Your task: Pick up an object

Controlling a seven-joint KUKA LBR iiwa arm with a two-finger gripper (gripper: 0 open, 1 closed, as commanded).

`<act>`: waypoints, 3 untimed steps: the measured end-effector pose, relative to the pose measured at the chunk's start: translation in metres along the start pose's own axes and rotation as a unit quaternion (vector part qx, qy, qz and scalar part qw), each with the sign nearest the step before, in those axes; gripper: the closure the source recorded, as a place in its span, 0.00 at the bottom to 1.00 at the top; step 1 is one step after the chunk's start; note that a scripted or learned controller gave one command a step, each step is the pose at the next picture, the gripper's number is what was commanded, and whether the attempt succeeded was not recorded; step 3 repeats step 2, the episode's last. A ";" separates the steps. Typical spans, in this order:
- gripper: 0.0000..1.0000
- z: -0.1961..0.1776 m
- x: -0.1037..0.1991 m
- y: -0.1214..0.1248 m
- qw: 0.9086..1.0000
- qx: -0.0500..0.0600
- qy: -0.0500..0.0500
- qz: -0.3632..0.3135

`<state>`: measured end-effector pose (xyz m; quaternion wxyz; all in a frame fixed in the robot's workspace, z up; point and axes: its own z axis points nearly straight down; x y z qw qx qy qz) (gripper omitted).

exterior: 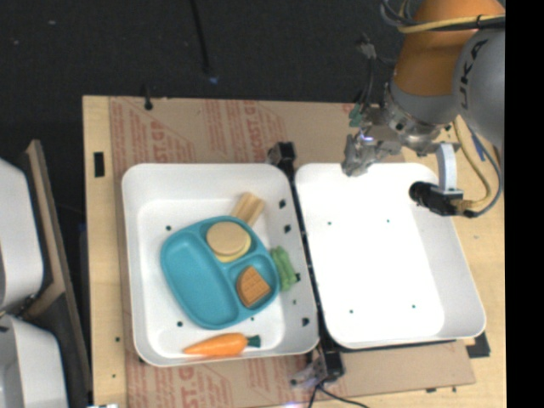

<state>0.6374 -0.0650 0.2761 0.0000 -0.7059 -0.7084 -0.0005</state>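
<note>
**A:** Where do you see the gripper (357, 161) right now?

**B:** You'll find it over the far rim of the right bin (387, 257), near that bin's far left corner. The grey arm (442, 45) with its orange band comes down to it from the upper right. Whether the jaws are released or clenched, you cannot tell from this angle; nothing can be made out between them.

**A:** And the things you could pick up?

**B:** All of them lie in the left bin (149, 253), on the other side of the divide from the gripper. Take the blue tray (200, 283) as your landmark: it lies tilted in the middle of that bin. A round tan biscuit-like piece (229, 239) rests in the tray's far compartment, and a brown waffle-like piece (253, 286) rests in its right compartment. A pale wooden block (248, 207) sits just beyond the tray's far edge, touching or nearly touching it. A small green object (283, 268) lies against the tray's right edge. A toy carrot (221, 344) lies on the bin floor just in front of the tray, near the bin's near wall.

**A:** What carries the bins?

**B:** Both rest side by side on the table (212, 126), whose surface is cardboard-coloured with red print.
</note>
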 end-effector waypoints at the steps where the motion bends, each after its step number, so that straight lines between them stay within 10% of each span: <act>1: 1.00 0.009 0.062 -0.002 1.000 0.000 0.000 0.000; 3: 1.00 0.006 0.113 -0.005 1.000 0.000 0.000 0.000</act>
